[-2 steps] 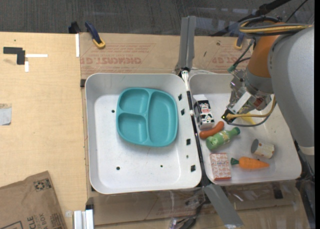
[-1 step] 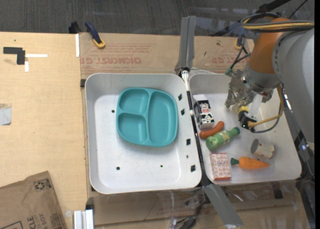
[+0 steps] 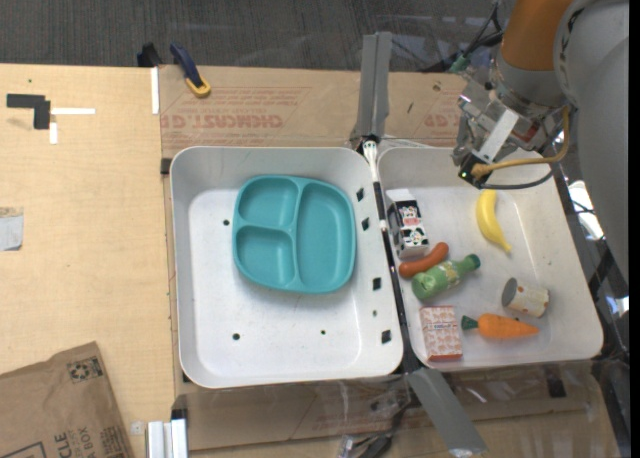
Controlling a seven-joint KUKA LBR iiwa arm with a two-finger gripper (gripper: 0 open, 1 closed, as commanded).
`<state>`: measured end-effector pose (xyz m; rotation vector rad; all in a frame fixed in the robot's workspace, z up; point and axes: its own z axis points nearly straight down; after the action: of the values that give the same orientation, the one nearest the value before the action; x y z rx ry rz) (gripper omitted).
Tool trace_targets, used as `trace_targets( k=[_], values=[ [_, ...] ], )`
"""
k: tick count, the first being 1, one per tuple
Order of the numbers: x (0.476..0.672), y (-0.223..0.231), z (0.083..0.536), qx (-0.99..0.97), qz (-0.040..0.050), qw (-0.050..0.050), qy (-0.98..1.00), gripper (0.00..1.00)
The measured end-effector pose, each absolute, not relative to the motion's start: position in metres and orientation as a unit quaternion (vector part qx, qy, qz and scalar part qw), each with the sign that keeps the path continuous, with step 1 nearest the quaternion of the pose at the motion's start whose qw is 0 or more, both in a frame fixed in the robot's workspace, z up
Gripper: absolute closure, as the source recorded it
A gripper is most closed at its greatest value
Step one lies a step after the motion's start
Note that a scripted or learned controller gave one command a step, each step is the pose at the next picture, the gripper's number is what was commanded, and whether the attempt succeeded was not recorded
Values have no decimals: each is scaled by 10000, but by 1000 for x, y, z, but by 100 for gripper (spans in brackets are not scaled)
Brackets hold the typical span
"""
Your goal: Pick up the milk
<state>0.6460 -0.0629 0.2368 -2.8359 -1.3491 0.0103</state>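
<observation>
Brown cardboard (image 3: 270, 116) is spread on the bench behind the right bin (image 3: 548, 246), where the milk carton (image 3: 406, 224) is laid flat, close against the inner wall, with a red sausage (image 3: 424, 260) just beside its near end. The gripper (image 3: 483, 141) is held above the far edge of that bin, apart from the carton, probably so that a descent can be aimed. Whether it is released or clenched cannot be told.

Teal plate (image 3: 295, 234), black-and-white milk (image 3: 407, 225)
</observation>
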Motion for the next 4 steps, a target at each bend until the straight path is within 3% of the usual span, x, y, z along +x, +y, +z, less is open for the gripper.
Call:
trace_targets(
  k=[1,2,3,4],
  values=[
    [641,-7,360,-9358,41,-1,-3524,100],
    [641,-7,360,-9358,43,-2,-3524,0],
    [621,29,231,-9369,47,6,-3496,0],
    [641,-44,317,-9624,40,-1,-2715,0]
  ],
)
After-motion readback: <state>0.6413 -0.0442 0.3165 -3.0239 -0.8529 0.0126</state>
